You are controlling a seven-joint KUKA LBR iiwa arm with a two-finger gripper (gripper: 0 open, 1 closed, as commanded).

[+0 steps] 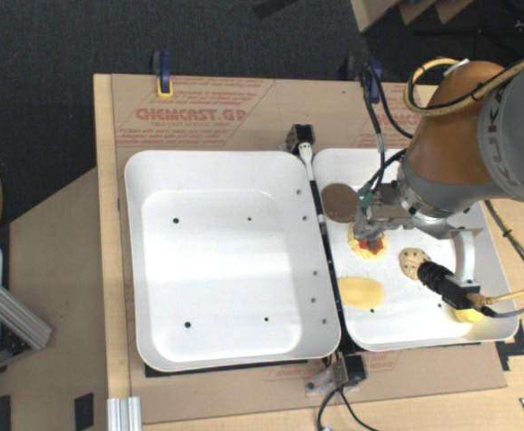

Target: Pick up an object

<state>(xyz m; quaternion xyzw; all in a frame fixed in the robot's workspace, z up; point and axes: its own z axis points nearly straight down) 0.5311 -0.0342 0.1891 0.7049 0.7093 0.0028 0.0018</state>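
We see a small red and yellow object (371, 249) lying on the floor of the right bin (397, 332), near that bin's left wall and about midway along it. The gripper (367, 229) stands directly over this object, pointing straight down and so close that its tip hides the object's upper part. We cannot tell whether it is grasping the object or is merely set above it. Just beyond the gripper, toward the far end of the bin, lies a flat brown disc (336, 202), close against the wall shared with the other bin. To the right of the red and yellow object, a little apart from it, sits a small tan piece (411, 259) with dark holes. Nearer to us a pale yellow oval (361, 292) rests on the white floor, apart from the others. The arm (464, 142) comes in from the right and bends over the right bin, its broad orange band above the wrist and a grey link running off the right edge. The left bin (226, 268) lies alongside, its walls touching those of the right bin. Both bins rest on a brown board (199, 106) printed with red letters, with a blue clamp (162, 64) at its far edge.
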